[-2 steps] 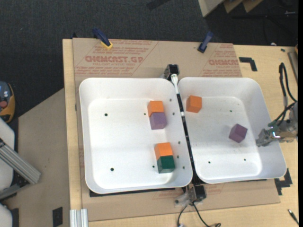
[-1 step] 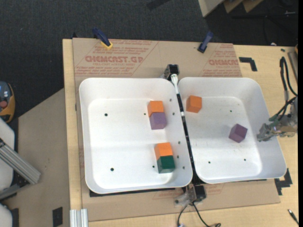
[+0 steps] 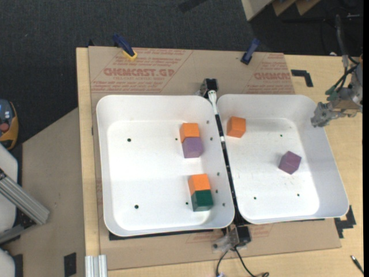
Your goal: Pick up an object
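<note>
Four blocks sit in the left bin point(image 3: 109, 154), two in the right bin point(image 3: 323, 172); my pincer's point(image 3: 324, 115) opening I cannot tell.

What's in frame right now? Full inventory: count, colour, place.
Bins: 2, white, side by side on the bench, left bin, right bin.
Orange blocks: 3; two in the left bin, one in the right bin near its upper left corner.
Purple blocks: 2; one in the left bin touching the upper orange block, one alone in the right bin.
Green block: 1, left bin, against the lower orange block.
Clamps: 2, blue, at the board's far edge.
Gripper: 1, grey, at the right bin's upper right edge.
</note>
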{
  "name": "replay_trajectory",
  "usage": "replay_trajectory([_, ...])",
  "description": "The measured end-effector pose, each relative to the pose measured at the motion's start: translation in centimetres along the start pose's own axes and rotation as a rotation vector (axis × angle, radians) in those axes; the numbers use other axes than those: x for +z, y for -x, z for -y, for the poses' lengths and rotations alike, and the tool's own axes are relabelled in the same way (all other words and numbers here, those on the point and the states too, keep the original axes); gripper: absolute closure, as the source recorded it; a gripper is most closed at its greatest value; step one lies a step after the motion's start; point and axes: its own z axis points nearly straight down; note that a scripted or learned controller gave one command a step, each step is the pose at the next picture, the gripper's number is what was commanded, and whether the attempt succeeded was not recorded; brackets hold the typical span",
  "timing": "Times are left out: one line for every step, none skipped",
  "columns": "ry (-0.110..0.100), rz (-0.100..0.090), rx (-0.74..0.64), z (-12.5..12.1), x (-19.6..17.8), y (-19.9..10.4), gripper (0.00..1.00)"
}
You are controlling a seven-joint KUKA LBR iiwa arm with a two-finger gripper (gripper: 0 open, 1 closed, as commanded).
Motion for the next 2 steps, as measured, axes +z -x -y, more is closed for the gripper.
replay_trajectory([-0.028,-0.011,0.013,11.9,7.8,0.1,1.00])
replay_trajectory([-0.007,-0.005,-0.001,5.3,4.7,-4.6,1.00])
